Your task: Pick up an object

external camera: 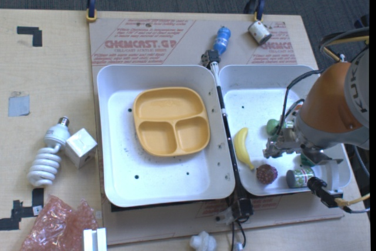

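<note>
Gripper (276,147) hangs low in the right bin (258,76), finger state impossible to tell, beside a green object (271,125). Banana (242,149), dark red ball (266,173) and can (301,177) lie nearby; yellow tray (171,121) fills the left bin (111,144).

a pale wooden bench (53,85) carries a brown printed board (147,38) bearing two white bins: the left bin (111,144) and right bin (247,82). beside the board, at left, lie a spiral light bulb (48,159), a white cube (81,146) and crinkled pink plastic (59,223).
</note>
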Motion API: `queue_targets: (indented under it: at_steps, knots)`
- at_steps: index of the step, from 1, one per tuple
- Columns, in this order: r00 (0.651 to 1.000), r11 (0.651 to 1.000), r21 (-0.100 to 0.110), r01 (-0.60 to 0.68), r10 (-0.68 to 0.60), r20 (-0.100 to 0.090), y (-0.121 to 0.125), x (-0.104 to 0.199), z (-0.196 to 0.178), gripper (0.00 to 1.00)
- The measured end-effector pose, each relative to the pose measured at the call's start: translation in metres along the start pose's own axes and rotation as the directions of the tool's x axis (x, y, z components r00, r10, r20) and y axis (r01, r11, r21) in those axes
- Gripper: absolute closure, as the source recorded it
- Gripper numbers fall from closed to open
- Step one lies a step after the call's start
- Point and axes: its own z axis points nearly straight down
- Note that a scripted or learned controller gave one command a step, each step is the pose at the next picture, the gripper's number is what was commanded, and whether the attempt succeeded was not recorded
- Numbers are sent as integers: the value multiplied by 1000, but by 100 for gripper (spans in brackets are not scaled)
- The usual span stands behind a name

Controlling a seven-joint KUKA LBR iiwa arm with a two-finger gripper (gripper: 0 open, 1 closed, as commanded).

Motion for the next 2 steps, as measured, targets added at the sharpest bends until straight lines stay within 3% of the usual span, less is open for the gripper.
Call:
queue_targets:
  at_steps: [1,2]
  knots:
    - [1000,1000,1,1,-1,0,0,0,0,0]
    - [1000,1000,14,6,-6,-1,83,-8,-21,0]
